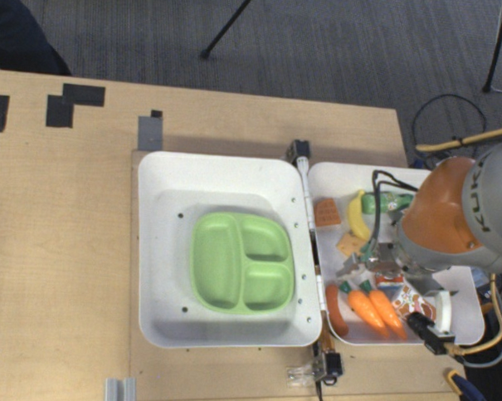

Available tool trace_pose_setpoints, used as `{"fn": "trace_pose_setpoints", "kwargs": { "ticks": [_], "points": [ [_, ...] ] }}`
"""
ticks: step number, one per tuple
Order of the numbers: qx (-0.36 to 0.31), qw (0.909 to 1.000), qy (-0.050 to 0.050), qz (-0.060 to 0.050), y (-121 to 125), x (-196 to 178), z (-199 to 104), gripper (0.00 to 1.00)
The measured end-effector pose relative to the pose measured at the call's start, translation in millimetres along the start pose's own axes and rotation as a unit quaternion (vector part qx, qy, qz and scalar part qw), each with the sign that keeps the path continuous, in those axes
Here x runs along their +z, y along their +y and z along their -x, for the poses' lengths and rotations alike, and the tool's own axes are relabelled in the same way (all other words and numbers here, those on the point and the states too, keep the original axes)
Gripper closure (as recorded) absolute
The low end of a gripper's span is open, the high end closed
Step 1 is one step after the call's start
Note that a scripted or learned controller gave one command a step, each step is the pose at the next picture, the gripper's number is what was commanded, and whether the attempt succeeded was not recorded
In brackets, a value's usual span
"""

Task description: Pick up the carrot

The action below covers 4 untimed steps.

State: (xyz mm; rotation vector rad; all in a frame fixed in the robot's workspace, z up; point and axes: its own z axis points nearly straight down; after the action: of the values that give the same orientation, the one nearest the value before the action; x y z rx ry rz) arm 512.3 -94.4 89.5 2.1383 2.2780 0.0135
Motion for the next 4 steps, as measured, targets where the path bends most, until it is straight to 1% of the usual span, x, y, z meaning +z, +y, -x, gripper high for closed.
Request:
{"fn": "trace_pose_setpoints", "kwargs": {
  "ticks": [1,2,3,4],
  "points": [
    [0.035,0.9994,0.001,-0.001,75.0,1.5,-1.3,0.00],
    [0.099,0.9951,0.000,0.000,16.7,0.2,-7.1,0.00],
    [0.093,0.9956,0.002,-0.007,121.9,-94.2,-23.4,0.00],
    [0.071,0.9975,0.002,-0.007,77.6,5.4,12.4,0.00]
  ]
}}
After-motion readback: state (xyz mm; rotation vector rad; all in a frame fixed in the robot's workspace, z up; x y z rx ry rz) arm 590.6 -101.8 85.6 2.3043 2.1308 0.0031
